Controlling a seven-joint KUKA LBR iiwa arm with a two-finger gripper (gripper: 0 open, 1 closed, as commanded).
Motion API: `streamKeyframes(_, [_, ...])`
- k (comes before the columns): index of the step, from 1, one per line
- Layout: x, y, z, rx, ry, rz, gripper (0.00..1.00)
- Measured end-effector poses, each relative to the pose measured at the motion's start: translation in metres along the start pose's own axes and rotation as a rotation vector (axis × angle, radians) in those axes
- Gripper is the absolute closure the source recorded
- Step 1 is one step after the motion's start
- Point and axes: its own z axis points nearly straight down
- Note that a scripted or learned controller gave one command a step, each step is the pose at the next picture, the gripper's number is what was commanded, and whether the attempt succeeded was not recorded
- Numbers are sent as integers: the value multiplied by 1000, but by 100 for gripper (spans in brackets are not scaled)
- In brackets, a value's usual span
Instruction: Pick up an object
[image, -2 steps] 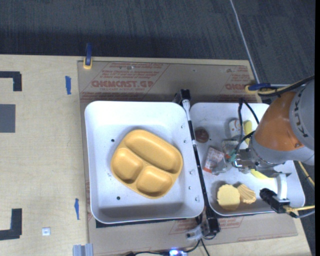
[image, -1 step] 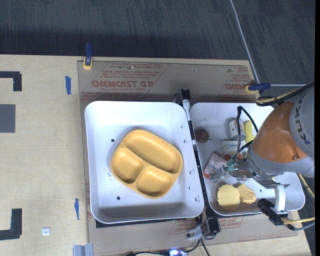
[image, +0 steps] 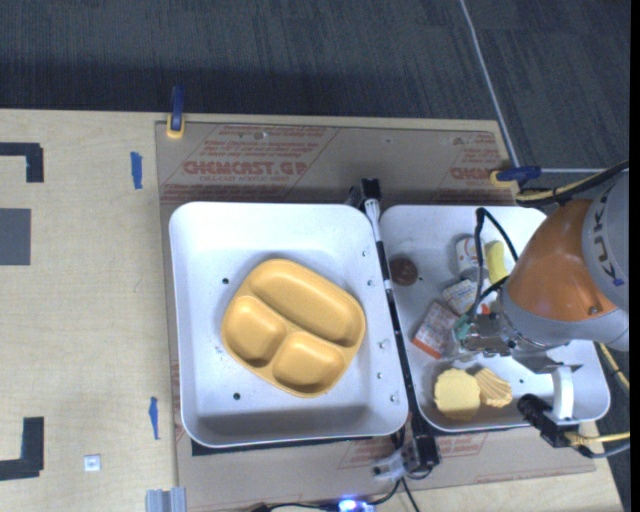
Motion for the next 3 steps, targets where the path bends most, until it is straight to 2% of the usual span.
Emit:
streamKeyframes(1, [0, 0, 0, 0, 0, 0, 0])
streamKeyframes(2, [0, 1, -10, -4, -1, 0, 100])
streamKeyframes(3, [-3, 52, 11, 4, -2, -1, 100])
